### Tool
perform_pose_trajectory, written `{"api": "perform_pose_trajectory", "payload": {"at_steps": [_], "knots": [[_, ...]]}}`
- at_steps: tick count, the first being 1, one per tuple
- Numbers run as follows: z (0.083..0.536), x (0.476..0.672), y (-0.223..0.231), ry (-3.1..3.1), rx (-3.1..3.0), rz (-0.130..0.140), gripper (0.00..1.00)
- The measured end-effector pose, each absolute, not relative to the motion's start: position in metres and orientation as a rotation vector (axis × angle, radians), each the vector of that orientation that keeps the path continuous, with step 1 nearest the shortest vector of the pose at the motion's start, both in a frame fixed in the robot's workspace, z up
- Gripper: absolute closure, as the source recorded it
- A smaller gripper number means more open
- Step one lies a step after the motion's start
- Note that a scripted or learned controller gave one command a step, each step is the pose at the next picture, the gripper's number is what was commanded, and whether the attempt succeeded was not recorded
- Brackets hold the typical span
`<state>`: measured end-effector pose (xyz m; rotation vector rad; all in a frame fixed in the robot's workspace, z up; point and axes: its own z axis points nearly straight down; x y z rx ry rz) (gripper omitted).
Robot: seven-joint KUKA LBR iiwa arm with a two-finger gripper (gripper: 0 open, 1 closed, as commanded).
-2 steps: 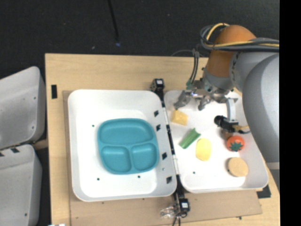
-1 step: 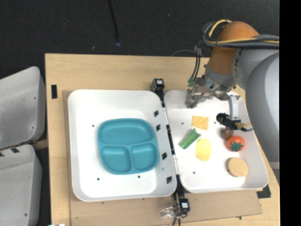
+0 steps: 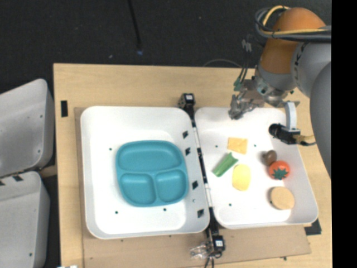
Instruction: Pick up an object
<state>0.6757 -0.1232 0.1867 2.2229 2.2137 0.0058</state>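
1. Pale wooden bench (image 3: 67, 85) bearing two shallow white plastic bins side by side: left bin (image 3: 100, 205) at 9 o'clock of the view, right bin (image 3: 223, 208) at 3 o'clock.
2. In the middle of the left bin, a teal rounded plastic plate (image 3: 150, 172) with three compartments, the wide one toward 12 o'clock and two smaller ones toward 6 o'clock.
3. Reaching in from 1 o'clock of the view, a grey arm with an orange band (image 3: 290, 32); two-finger gripper (image 3: 239, 110) low over the right bin's 11 o'clock corner, above bare white floor.
4. Cannot tell from this slant whether the gripper is apart or together.
5. Candidates for picking, all lying in the right bin and apart from the gripper:
   - yellow square wedge (image 3: 237, 145) at 10 o'clock of the bin's centre, nearest piece, at 6 o'clock of the gripper;
   - green oblong piece (image 3: 225, 164) at 9 o'clock, tilted;
   - yellow oval piece (image 3: 241, 177) at 8 o'clock, just beside the green oblong piece;
   - small brown ball (image 3: 269, 157) at 1 o'clock;
   - red tomato with green top (image 3: 279, 170) at 3 o'clock, just beside the small brown ball; touching or not, cannot tell;
   - tan round disc (image 3: 281, 198) at 5 o'clock, near the bin's rim.
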Motion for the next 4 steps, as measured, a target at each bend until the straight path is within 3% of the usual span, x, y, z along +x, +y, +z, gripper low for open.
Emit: {"api": "perform_pose_trajectory", "payload": {"at_steps": [1, 3, 4], "knots": [[0.210, 0.676, -0.125, 2.216, 2.223, 0.004, 1.00], [0.213, 0.669, -0.025, 2.229, 2.215, 0.002, 1.00], [0.224, 0.653, 0.016, 2.230, 2.216, 0.002, 1.00]]}}
